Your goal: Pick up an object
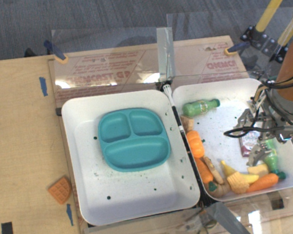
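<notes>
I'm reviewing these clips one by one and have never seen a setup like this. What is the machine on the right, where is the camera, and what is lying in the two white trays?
This is one camera fixed above a bench, looking down at a slant. The machine reaching in from the right is a robot arm with an orange band; its gripper, the metal grasping part, hangs low over the right bin. I cannot tell whether it holds anything.

The left bin contains a teal divided plate. The right bin holds toy food: a green bottle near the top, an orange piece by the left wall, a carrot and yellowish pieces at the bottom, and a small purple packet beside the gripper. A toy waffle lies on the bench, left of the bins.
</notes>
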Available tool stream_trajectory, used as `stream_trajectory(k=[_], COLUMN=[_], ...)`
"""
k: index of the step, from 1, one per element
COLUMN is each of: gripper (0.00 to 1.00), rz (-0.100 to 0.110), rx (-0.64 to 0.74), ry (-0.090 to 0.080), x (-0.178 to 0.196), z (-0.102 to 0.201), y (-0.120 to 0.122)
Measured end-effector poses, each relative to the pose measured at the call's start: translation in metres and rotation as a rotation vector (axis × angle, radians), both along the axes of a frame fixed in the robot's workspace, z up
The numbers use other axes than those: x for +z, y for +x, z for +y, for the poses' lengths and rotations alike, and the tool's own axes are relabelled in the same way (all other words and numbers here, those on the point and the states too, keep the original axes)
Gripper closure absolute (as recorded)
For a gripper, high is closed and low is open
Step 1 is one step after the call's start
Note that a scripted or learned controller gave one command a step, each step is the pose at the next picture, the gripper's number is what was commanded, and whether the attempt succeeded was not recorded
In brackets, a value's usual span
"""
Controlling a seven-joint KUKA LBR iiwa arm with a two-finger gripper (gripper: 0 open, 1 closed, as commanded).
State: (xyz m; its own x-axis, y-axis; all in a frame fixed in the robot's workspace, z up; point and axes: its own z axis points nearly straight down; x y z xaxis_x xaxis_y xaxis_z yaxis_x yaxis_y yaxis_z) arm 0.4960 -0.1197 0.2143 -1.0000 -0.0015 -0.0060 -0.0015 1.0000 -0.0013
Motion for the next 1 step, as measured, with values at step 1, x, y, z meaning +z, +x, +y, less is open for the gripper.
stream_trajectory(k=[1], gripper=[0.0], rz=[0.0], rx=[-0.044], ry=[-0.002], x=[-0.0149], z=[-0.0887], y=[0.0026])
